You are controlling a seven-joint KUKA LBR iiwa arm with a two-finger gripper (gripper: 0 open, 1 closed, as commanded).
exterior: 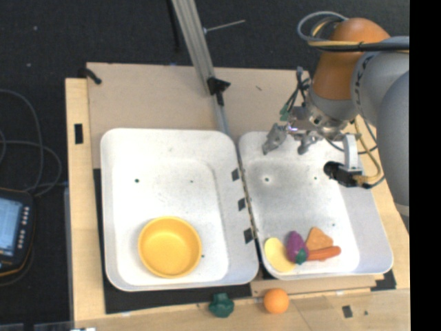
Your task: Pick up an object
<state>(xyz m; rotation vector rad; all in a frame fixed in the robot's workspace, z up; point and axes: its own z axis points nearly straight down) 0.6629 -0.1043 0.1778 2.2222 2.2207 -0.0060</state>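
Gripper (289, 138) hovering at twelve o'clock of right bin (358, 205), fingers spread apart, holding nothing. Toy food cluster (303, 247) lying at six o'clock, well apart from gripper.

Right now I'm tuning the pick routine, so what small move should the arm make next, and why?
Probably carry the gripper toward the near end of the right bin. It hangs open with nothing between its fingers over the bin's far end, while the yellow piece, purple piece, orange wedge and carrot cluster at the near edge.
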